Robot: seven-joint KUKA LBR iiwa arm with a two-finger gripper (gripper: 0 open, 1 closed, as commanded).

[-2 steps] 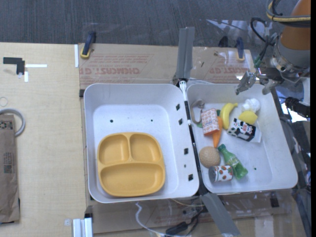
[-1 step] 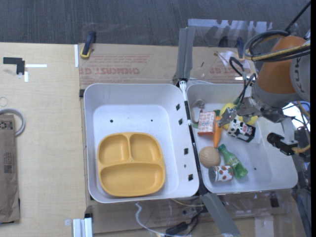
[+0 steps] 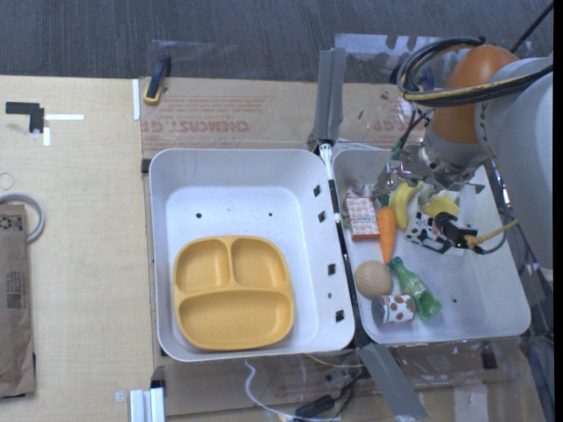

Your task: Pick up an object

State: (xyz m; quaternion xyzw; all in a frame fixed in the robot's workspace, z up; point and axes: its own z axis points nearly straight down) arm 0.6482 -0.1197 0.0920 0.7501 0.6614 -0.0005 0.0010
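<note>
The right bin [image 3: 479, 310] holds several small objects: a red and white box [image 3: 361, 217], an orange carrot [image 3: 386, 233], a yellow banana [image 3: 402, 204], a tan round ball [image 3: 373, 279], a green bottle [image 3: 414, 288] and a small red and white can [image 3: 394, 309]. A black and white object [image 3: 428, 230] lies beside a yellow piece [image 3: 442, 206]. My gripper [image 3: 413, 176] hangs low over the banana at the bin's back, under the orange band [image 3: 471, 95].
The left bin [image 3: 176, 200] holds a yellow divided plate [image 3: 233, 291]. Brown cardboard [image 3: 211, 117] lies behind the bins. A brown paper bag [image 3: 13, 297] sits at the far left on the wooden bench. Cables loop above the wrist.
</note>
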